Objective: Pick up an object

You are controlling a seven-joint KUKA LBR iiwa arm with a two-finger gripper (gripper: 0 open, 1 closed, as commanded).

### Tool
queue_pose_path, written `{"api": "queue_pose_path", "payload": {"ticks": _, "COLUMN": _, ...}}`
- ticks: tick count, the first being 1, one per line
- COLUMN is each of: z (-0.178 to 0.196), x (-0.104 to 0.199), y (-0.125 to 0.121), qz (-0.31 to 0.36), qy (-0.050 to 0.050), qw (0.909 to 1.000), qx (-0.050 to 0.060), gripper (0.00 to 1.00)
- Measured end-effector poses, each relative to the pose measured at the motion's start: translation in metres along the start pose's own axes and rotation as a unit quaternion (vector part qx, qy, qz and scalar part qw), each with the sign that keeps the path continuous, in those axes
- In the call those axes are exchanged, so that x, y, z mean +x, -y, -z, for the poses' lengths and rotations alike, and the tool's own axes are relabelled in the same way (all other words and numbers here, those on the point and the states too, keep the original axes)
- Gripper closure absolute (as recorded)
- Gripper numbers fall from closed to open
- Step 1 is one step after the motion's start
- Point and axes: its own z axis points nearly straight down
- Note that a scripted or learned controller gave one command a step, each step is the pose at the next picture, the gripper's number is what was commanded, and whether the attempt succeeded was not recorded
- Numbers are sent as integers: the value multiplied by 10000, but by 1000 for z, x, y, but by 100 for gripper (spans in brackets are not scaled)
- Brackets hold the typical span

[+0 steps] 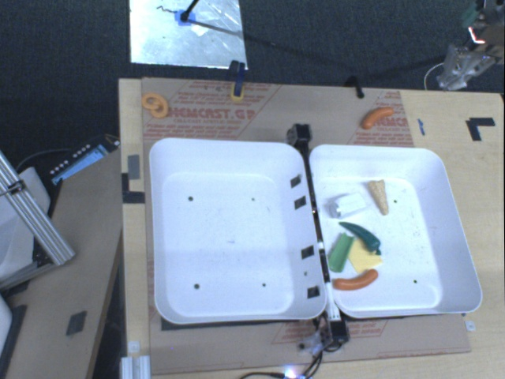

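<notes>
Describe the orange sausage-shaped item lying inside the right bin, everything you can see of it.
The orange sausage is a small, smooth, plastic-looking toy with rounded ends, slightly curved. It lies flat on the floor of the right bin, near the front left, running roughly left to right. Its upper edge touches or overlaps the yellow piece just behind it.
</notes>
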Motion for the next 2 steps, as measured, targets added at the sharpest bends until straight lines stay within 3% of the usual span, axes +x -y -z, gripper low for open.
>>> {"api": "queue_pose_path", "payload": {"ticks": 1, "z": 61, "x": -32, "y": 1, "qz": -45, "qy": 32, "qw": 10000, "qx": -74, "gripper": 100}}
{"api": "queue_pose_path", "payload": {"ticks": 2, "z": 96, "x": -50, "y": 2, "qz": -40, "qy": 29, "qw": 10000, "qx": -64, "gripper": 100}}
